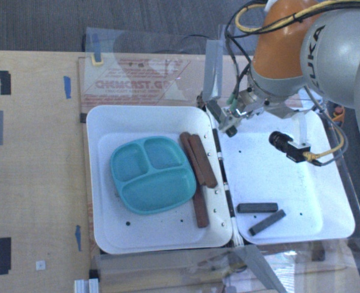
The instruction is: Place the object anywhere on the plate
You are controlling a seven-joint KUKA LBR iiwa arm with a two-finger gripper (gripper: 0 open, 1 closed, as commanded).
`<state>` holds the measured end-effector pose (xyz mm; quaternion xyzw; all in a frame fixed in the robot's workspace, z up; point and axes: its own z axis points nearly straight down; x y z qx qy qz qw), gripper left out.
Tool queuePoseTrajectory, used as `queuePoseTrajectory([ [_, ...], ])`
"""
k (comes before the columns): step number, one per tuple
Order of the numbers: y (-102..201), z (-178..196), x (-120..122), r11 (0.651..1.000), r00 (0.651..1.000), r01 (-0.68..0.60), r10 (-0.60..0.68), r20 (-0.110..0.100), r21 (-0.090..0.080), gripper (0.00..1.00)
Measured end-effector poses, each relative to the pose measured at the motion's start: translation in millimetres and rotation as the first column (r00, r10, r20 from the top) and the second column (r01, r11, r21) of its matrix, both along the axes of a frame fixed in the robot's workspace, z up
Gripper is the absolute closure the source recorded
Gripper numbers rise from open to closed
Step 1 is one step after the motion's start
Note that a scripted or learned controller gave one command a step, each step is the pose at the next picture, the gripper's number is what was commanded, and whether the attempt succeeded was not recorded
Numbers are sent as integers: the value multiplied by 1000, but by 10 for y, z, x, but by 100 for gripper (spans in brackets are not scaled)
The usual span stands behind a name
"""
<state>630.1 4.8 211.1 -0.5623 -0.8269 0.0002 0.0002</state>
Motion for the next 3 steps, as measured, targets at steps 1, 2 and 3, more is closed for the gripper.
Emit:
queuePoseTrajectory([
  [1, 774, -268, -95, 996, 996, 89, -89, -2, 0, 100],
  [2, 1330, -335, -464, 998, 998, -69, 69, -1, 1, 100],
  [3, 1325, -339, -463, 998, 998, -69, 69, -1, 0, 0],
])
